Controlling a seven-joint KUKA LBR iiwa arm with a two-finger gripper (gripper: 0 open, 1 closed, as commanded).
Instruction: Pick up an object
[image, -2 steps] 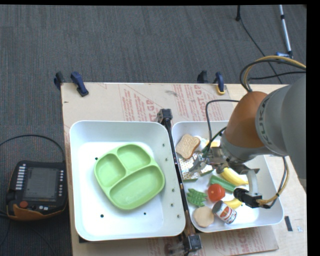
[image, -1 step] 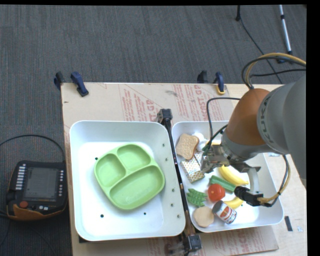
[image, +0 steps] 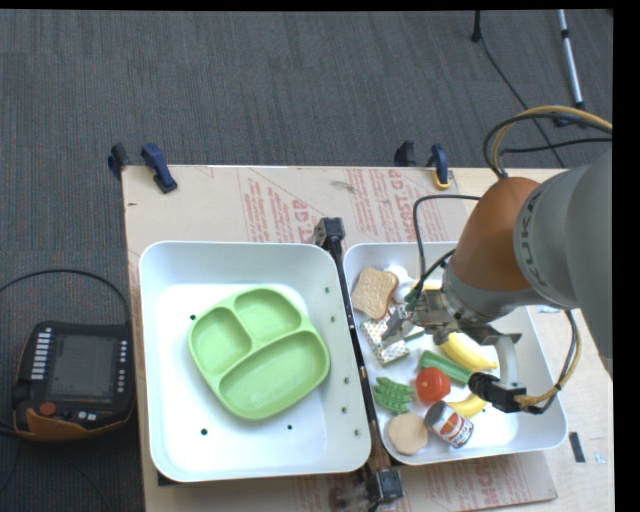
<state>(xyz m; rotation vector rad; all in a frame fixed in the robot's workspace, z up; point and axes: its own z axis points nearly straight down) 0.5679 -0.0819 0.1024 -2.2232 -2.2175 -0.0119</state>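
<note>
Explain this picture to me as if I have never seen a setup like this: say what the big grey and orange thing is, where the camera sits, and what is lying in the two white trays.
The big grey and orange thing is a robot arm, reaching in from the right. The one camera is fixed above the bench and looks down at a slant.

Its grasping part, the gripper, sits low over the right bin, among the toy food. I cannot tell from here whether it has caught anything.

The right bin holds a slice of toy bread, a banana, a red tomato, a small can, a green leafy piece and a round tan piece.

The left bin holds a green divided plate. Beside the bench lies a handheld control pad.
</note>
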